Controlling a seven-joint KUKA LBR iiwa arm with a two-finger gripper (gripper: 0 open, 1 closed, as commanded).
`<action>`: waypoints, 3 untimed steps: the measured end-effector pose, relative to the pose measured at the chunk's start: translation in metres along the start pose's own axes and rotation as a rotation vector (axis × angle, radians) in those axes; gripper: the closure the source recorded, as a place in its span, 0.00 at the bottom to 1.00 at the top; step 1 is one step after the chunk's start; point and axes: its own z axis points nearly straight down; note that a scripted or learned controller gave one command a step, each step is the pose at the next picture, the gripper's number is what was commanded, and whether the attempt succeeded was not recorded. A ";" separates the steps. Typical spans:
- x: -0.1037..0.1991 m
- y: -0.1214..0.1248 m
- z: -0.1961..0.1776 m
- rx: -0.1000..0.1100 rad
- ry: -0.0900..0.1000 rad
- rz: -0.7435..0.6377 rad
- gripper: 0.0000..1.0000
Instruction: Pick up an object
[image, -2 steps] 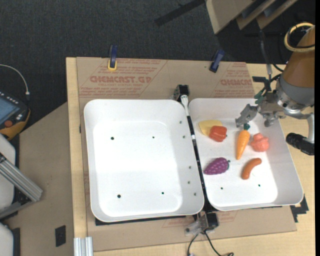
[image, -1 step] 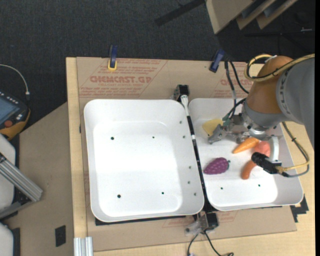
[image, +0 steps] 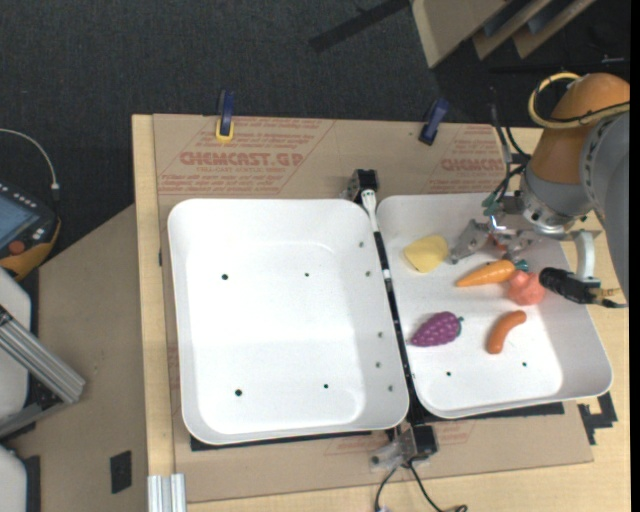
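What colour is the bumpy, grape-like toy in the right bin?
Purple: the bumpy grape-cluster toy shows best in the camera view, lying in the shallow white right bin.

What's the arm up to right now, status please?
Gripper low in the right bin, just above the carrot; nothing seen held. Yellow piece, purple grapes, sausage, pink item lying nearby. Carrot crowded by pink item.
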 end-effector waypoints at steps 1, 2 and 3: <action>-0.001 -0.001 -0.012 -0.014 -0.012 -0.001 1.00; 0.024 -0.091 0.001 -0.048 -0.018 -0.005 1.00; 0.061 -0.121 0.003 -0.051 -0.019 -0.009 1.00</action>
